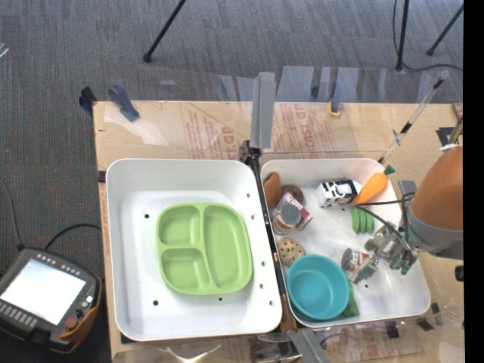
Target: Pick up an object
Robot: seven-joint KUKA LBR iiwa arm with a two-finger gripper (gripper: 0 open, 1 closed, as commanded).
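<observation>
Seemingly claw (368, 265) over small can (352, 259), grip unclear, labels unreadable, teal bowl (318, 286) beside

Lighting is bright and even. Both white bins (121, 203) read clean without blown highlights. Pale glare streaks cross the clear sheet on the counter (204, 131) near its far edge. Shadows are soft and short, lying close under the green plate (204, 248) and blue bowl (318, 286). Focus is moderate; small items look slightly soft. Carpet (76, 36) is darker, its texture visible.
</observation>
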